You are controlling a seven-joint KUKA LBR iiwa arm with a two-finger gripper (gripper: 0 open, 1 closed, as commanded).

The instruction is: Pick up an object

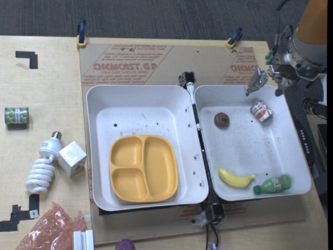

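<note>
The gripper (266, 83) hung over the far right corner of the right bin (291, 139), fingers spread and holding nothing. Inside that bin, a small red-and-white can (260, 111) lay just below the gripper, a brown disc (222, 120) left of the can, and a banana (235, 178) and green bottle (272, 184) along the near wall.

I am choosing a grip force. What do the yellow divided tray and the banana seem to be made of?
The yellow divided tray looks like moulded plastic, matte and even in colour with rounded ridges. The banana is probably a plastic toy: its skin is smooth, uniform and slightly glossy, though real fruit cannot be excluded.
</note>
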